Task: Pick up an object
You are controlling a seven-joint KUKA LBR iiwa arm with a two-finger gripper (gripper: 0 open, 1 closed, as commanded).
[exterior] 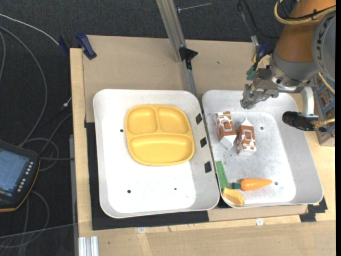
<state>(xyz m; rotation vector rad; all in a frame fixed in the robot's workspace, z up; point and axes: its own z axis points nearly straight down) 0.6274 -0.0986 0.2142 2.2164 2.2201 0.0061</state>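
My gripper (249, 101) hangs over the far left part of the right bin (290, 159), with nothing seen in it. Just in front of it, two small brown-and-white cartons lie side by side: one (224, 126) nearer the bin's left wall, the other (246, 138) slightly right and closer to the front. An orange toy carrot (256, 184) lies near the front edge. At the bin's front left corner are a green strip (219, 172) and a yellow piece (233, 197).
In the left bin (114, 188) lies a yellow divided plate (159, 134). A slanted metal post (169, 15) rises from behind the bins, between them. Black clips (203, 142) line the seam between the bins.
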